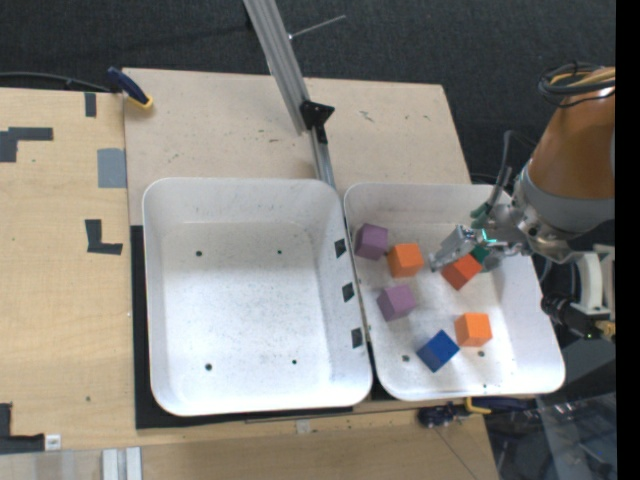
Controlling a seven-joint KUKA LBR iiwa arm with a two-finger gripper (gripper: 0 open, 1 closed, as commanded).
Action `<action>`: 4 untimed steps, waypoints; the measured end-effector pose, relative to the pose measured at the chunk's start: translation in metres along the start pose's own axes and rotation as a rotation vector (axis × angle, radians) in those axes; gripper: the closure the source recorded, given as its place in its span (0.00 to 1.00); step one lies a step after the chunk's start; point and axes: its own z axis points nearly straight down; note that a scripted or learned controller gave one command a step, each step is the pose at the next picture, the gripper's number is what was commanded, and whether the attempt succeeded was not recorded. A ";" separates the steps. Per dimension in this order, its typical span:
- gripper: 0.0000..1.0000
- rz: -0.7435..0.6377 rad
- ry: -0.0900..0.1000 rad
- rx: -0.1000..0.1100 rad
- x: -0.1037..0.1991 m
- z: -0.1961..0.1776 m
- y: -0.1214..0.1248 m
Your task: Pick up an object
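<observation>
My worktop (230, 128) is pale wood bearing two white bins. My gripper (462, 252) touches a red block (461, 270); whether it grips it, I cannot tell.

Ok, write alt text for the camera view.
The end effector sits over a red block in the right bin, among two purple, two orange and one blue block. The left bin sits beside it.

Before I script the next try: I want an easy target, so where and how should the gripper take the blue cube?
Probably from straight above, fingers closing on two opposite side faces of the blue cube. It sits turned diagonally in the right bin, so rotate the wrist to match; its sides look free of neighbours.
</observation>
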 end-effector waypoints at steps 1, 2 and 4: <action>0.00 0.001 0.000 0.005 -0.002 0.058 0.008; 0.00 0.002 0.000 -0.001 0.000 0.117 0.015; 1.00 0.000 -0.002 -0.023 0.000 0.114 0.022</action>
